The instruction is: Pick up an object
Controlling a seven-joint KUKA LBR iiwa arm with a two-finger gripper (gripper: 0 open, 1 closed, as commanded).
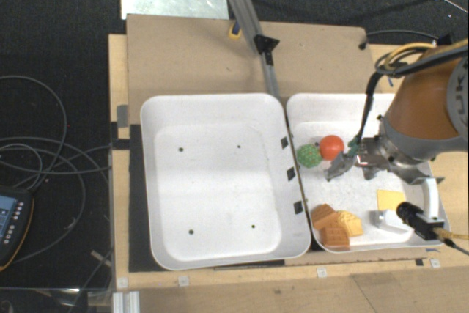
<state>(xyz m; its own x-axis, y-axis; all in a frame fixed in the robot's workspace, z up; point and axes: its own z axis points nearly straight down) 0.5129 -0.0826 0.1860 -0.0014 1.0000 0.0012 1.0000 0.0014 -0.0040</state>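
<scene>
While hand (344,163) grip unclear: one red ball (331,146), one green ball (308,155).

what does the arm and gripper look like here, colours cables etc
The arm is bulky and rounded, with a broad orange band above a grey wrist section. A black cable and a yellow one loop over its top. The gripper is small, dark grey metal, with a bit of green where it joins the wrist.

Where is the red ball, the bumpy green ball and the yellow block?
Round red ball (332,146), camera view, middle of its top.
Bumpy green ball (308,156), camera view, its centre.
Flat yellow block (389,199), camera view, its top face.
</scene>
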